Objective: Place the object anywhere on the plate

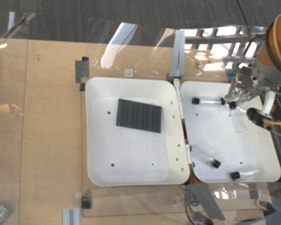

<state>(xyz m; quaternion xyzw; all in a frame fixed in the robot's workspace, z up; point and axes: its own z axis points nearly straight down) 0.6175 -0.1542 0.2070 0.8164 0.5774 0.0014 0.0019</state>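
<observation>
A dark grey ribbed rectangular plate lies flat in the left bin, towards its back. The objects are clear tubes with black caps in the right bin. One tube lies at the back, another near the front left, a third at the front edge. A fourth tube lies slanted just in front of my gripper, its black cap right at the gripper's tip. My gripper is low over the back right of the right bin, far from the plate.
A raised divider separates the two bins. A metal frame stands behind the right bin. The arm's grey body and cables cover the right bin's right side. Wooden bench top stretches to the left.
</observation>
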